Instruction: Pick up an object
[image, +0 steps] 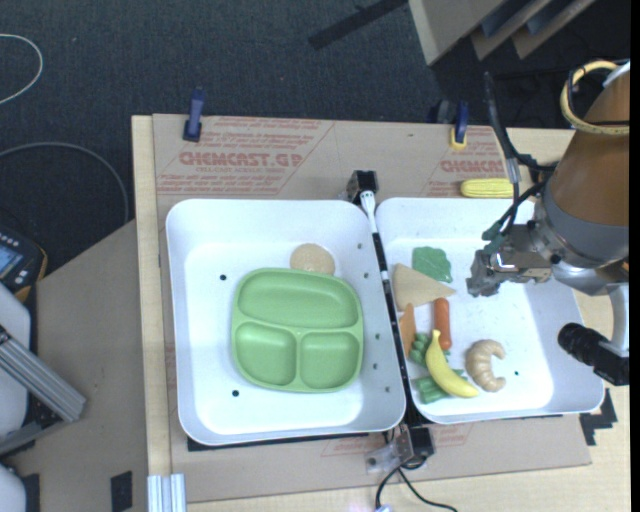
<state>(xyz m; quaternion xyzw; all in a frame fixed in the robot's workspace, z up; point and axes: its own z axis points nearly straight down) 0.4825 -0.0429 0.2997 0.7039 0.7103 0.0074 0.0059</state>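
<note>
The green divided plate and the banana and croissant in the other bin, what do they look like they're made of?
Green divided plate: likely moulded plastic, matte, one even colour with soft rounded ridges. Banana: probably plastic toy food, its yellow smooth and uniform. Croissant: probably plastic or rubber too, tan with moulded segments; the view leaves that open.
</note>
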